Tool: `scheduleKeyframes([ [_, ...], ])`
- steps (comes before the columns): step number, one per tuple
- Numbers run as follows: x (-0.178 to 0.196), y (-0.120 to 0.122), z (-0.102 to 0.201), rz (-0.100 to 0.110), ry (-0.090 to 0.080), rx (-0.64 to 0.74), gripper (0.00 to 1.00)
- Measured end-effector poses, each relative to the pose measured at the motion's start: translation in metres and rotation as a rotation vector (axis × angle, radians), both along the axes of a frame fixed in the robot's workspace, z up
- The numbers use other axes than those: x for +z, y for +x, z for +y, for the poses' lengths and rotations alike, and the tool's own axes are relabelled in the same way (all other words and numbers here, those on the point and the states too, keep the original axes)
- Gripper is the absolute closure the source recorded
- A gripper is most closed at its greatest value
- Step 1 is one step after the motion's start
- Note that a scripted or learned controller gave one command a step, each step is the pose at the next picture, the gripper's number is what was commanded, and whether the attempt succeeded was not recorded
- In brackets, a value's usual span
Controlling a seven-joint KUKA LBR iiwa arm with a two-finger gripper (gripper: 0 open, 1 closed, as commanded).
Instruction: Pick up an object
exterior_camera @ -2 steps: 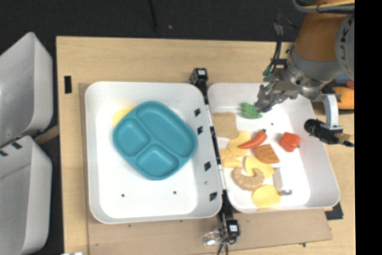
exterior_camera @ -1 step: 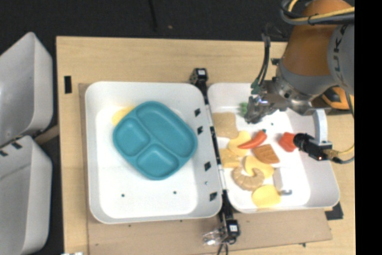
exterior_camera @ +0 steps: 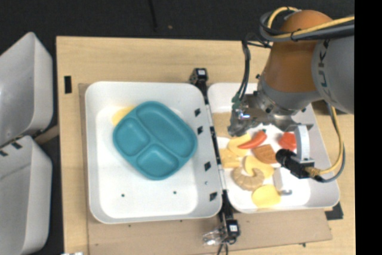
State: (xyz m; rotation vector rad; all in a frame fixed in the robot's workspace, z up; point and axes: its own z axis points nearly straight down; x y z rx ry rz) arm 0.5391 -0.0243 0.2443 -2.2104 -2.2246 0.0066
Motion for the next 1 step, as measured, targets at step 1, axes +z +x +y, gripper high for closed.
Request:
scheduleKeyframes([
  [1, -0.015, -0.0222, 0.0431, 0.001, -0.001, 0.0, 1.0],
])
